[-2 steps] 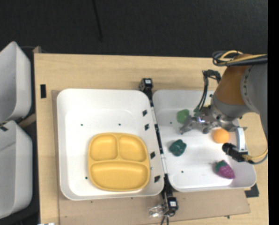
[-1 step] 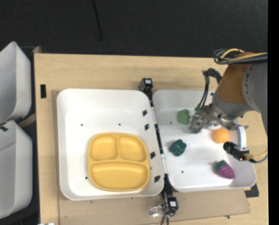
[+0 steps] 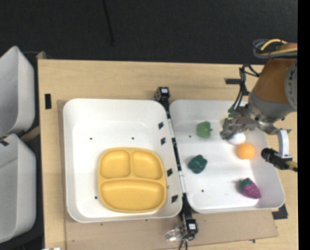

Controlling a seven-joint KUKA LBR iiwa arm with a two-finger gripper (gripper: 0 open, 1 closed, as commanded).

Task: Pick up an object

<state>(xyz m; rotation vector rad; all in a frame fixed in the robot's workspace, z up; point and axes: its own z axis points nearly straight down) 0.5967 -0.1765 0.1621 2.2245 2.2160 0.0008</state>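
**White ball under the gripper, orange ball just beyond**

While the task names no particular object, the nearest candidate is a small white ball [image 3: 239, 137] lying in the right bin [image 3: 217, 202], toward its far right side. The gripper [image 3: 231, 129] sits directly over it, touching or almost touching its upper left edge, so the ball lies just to the lower right of the fingertips as the camera sees them. Being round, it has no long axis to line up with. Whether the gripper is spread or pressed together cannot be told from this slant (the dark wrist hardware covers the tips), and nothing shows the ball pinched between them.

Just beside the white ball, lower right, is an orange ball [image 3: 245, 151]. A light green piece [image 3: 203, 129] lies to the gripper's left, a dark green one [image 3: 197, 164] below that, and a purple grape-like bunch [image 3: 250, 188] near the bin's lower right corner. In the left bin [image 3: 79, 119] rests a yellow divided plate [image 3: 132, 179].
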